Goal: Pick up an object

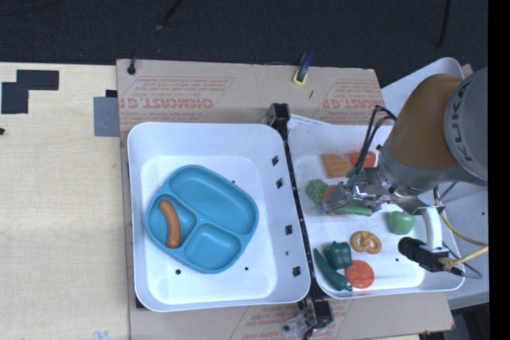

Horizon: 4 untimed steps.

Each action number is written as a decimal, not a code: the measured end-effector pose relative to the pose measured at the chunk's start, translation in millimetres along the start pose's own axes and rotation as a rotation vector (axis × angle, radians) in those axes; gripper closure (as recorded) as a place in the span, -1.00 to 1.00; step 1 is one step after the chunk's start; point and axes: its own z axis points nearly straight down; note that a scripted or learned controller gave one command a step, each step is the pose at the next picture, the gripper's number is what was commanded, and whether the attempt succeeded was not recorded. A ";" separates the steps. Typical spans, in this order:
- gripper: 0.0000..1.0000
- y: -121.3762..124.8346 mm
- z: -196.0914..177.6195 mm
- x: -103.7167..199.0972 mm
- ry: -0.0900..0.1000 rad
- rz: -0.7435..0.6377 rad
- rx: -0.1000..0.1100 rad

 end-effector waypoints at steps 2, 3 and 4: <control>1.00 6.1 -81.8 3.4 0.001 -0.001 0.001; 1.00 23.6 -85.7 48.7 0.002 -0.004 0.002; 1.00 48.3 -86.0 88.5 0.002 -0.004 0.002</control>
